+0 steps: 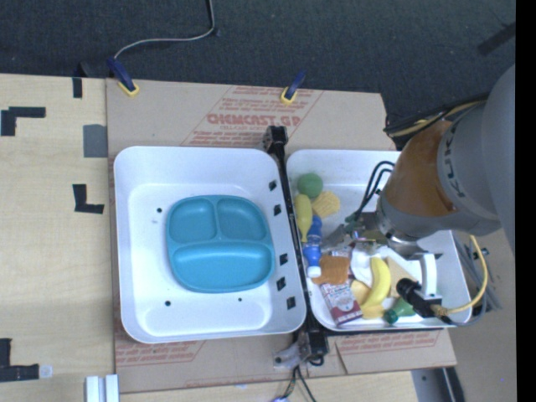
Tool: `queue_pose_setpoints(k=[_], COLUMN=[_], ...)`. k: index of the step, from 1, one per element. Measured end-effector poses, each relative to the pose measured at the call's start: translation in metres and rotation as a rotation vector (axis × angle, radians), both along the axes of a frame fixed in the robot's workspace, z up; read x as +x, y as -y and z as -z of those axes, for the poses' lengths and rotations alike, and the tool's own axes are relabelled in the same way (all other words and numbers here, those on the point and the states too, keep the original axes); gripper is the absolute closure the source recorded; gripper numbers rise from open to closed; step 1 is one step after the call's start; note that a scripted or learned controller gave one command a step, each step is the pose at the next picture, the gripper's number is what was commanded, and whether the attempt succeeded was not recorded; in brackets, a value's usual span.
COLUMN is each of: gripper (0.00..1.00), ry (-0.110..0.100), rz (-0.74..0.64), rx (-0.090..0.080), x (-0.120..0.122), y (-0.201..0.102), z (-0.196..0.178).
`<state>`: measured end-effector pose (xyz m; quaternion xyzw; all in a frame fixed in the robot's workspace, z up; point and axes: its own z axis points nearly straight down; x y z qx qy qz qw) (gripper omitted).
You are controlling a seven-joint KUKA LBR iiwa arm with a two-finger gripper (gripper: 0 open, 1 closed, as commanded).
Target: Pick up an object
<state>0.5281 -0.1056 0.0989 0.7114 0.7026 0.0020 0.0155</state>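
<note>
In the right bin [448,323], near its front edge, a banana [378,283] lies with its long axis running front to back, just beside the gripper [362,234]; finger state: cannot tell.

Cardboard-covered bench [50,224], two white bins [134,249]

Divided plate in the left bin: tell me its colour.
The divided plate is light blue, plain, with no pattern; the camera view shows it clearly in the left bin.
</note>
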Motion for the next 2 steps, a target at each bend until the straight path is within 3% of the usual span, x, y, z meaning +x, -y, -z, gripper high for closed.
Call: queue_pose_setpoints(k=[1,2], gripper=[0.00,0.00], ry=[-0.008,-0.017], rz=[-0.010,-0.007], rx=[0.011,0.010], x=[-0.040,-0.029], y=[0.000,-0.004], z=[0.010,0.012])
